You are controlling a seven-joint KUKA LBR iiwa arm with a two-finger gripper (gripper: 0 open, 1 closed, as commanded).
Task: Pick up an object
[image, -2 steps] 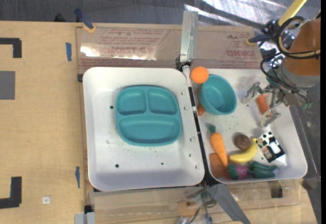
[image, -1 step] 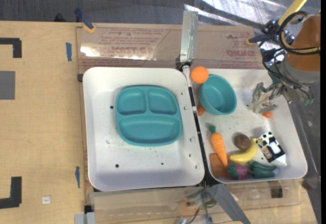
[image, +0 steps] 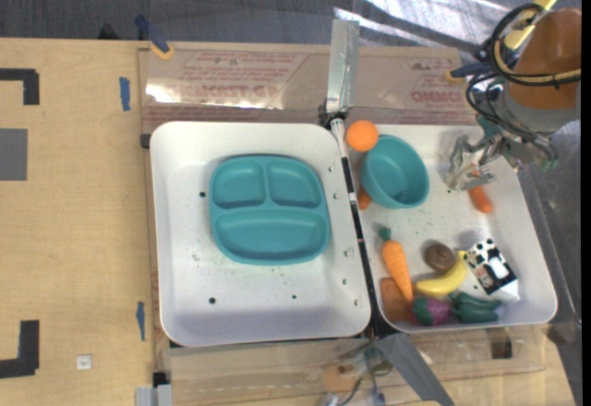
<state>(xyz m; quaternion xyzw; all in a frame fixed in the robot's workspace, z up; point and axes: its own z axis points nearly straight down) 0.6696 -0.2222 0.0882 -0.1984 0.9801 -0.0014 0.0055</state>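
Toy vegetables (image: 450, 309) against right bin's front wall (image: 480, 321); pincer (image: 469, 170) mid-bin.

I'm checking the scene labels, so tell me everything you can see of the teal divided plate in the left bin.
The teal divided plate is a rounded rectangle that looks like matte plastic, moulded into three compartments: two smaller ones along its far side and one wide one along its near side. It lies flat and upright, roughly centred on the floor of the left white bin. Nothing lies in its compartments and nothing else touches it.
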